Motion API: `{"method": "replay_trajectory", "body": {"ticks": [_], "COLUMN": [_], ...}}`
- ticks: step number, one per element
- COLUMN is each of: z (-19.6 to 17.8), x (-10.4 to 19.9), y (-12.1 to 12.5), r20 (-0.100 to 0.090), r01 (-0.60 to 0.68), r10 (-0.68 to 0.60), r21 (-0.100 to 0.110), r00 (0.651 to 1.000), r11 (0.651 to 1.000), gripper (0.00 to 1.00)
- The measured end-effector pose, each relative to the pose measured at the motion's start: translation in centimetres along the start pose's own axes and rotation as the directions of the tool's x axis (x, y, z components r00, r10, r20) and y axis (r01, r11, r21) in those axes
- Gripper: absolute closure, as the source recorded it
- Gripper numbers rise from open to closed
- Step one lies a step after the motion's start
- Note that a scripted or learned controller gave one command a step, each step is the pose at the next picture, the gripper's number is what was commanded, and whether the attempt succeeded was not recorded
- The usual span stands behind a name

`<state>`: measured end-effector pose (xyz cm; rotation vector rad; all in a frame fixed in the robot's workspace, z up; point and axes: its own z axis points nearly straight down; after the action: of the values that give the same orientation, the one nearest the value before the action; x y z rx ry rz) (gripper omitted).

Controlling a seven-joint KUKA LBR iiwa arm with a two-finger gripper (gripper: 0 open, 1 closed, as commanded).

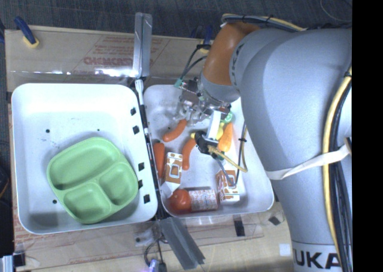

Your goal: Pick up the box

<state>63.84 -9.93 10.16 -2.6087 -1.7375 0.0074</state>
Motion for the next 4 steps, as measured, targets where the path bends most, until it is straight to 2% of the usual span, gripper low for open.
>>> {"method": "replay_trajectory", "body": {"ticks": [1,2,3,4], "z": [-10.0,-10.9,0.2,0.9], "x": [-1.7,-1.6,-10.7,-0.4], "y": [1.5,1.5,-2.3,-2.9], "r20": [0.003,0.003,0.0,0.008], "r01": [0.287,0.292,0.042,0.731], "r10": [-0.287,-0.292,-0.042,-0.731], "r21": [-0.008,-0.006,-0.017,-0.007], "r00": [0.958,0.956,0.999,0.683], "r11": [0.958,0.956,0.999,0.683], "gripper": [1.0,1.0,1.0,1.0]}}
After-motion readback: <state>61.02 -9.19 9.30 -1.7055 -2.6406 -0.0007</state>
